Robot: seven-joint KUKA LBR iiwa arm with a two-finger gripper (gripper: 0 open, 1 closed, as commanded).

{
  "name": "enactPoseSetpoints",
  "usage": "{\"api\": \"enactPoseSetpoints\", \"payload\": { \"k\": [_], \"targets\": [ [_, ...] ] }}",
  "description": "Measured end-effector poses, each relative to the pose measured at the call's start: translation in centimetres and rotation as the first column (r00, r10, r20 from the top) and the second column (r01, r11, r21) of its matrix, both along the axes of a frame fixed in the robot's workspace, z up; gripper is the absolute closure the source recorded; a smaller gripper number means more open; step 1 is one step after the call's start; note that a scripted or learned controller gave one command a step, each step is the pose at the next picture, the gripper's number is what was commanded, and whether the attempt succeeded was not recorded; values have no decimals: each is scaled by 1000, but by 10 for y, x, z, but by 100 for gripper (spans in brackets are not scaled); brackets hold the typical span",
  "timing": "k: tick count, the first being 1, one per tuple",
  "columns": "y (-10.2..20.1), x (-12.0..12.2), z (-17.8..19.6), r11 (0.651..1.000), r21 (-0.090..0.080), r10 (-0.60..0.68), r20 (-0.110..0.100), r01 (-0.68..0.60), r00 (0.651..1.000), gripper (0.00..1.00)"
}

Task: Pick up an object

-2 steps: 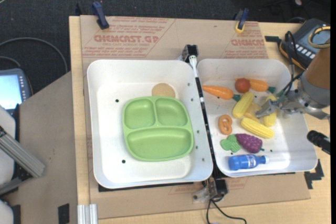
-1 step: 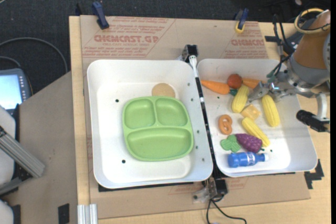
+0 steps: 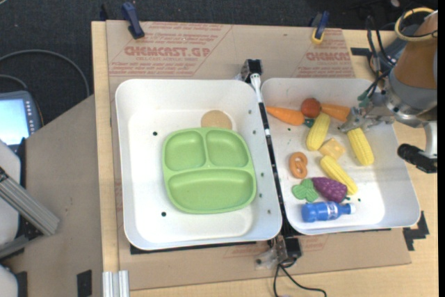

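My gripper (image 3: 351,123) hangs beside the corn cob (image 3: 360,147), grip state unclear; probably light, stiff plastic, I'd pinch mid-cob

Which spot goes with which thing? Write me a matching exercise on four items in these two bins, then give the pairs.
Things:
1. green divided plate
2. blue bottle
3. pretzel
4. tan round disc

Places:
A. lying near the front edge of the right bin
B. just behind the plate, in the left bin
C. middle of the left bin
D. right bin, close to the divider between the bins

Pairs: 1-C, 2-A, 3-D, 4-B
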State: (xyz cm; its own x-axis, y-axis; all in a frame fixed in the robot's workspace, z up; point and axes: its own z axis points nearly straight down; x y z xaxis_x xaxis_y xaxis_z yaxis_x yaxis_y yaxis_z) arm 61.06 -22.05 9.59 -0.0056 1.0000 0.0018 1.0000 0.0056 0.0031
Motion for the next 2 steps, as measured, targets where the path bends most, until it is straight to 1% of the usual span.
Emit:
{"api": "enactPoseSetpoints", "payload": {
  "k": [1,2],
  "targets": [
    [72,-52,-8,1000,-2,-3,1,3,1000,100],
    [158,-95,94,1000,1,1,2,-1,1000,100]
  ]
}}
